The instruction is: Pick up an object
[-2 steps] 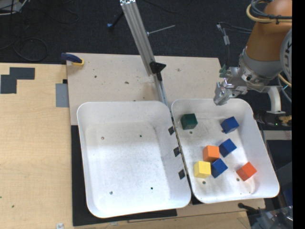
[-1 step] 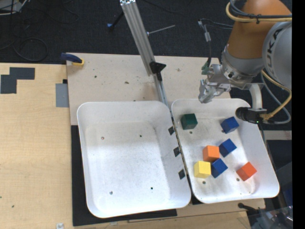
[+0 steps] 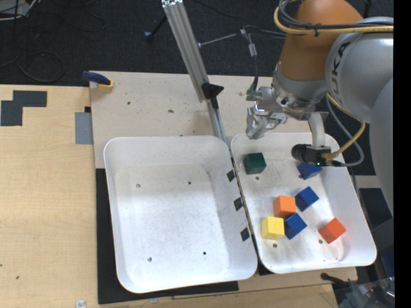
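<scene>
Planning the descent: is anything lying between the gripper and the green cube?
No. In the camera view the gripper hangs above the right bin's back edge, and just bare white floor separates it from the green cube.

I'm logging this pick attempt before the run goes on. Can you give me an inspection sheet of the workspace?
Surface: two white bins side by side; left bin holds no blocks, right bin holds all of them.
Job's things: green block, orange block, yellow block, red-orange block, three blue blocks.
Clutter: blue-and-yellow clamp at the bench's far left corner.
End effector: above the right bin's far edge, near the green block.
Cables: yellow cable looping over the arm.
Surroundings: slanted aluminium rail.
</scene>
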`<state>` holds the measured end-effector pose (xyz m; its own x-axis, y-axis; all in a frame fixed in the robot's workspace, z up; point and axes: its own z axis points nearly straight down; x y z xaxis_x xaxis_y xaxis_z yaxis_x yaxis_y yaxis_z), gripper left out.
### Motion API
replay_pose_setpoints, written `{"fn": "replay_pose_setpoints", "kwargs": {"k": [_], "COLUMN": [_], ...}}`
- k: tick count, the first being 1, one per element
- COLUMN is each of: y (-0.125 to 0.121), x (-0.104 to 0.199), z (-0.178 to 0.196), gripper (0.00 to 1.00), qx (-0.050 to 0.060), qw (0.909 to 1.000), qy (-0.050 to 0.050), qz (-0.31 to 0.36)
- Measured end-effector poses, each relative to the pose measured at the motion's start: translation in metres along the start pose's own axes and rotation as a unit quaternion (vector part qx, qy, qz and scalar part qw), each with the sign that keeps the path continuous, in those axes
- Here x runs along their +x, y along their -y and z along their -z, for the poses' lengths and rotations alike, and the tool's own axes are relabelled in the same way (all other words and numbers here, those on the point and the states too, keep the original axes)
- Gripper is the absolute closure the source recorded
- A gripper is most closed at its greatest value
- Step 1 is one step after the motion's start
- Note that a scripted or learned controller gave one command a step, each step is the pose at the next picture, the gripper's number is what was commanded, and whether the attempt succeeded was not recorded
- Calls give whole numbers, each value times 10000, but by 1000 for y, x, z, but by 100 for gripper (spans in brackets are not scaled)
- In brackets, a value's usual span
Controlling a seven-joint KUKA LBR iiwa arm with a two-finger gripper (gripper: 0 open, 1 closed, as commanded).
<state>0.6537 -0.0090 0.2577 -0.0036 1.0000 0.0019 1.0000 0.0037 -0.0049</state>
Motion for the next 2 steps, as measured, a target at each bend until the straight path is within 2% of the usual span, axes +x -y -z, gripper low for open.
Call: {"fn": "replay_pose_setpoints", "kwargs": {"k": [1,2], "y": [3,9], "x": [54,100], "z": [-19,-17], "gripper": [100,100], "qx": [4,0], "qw": [10000,10000], "qy": [0,4], "qz": [2,3]}}
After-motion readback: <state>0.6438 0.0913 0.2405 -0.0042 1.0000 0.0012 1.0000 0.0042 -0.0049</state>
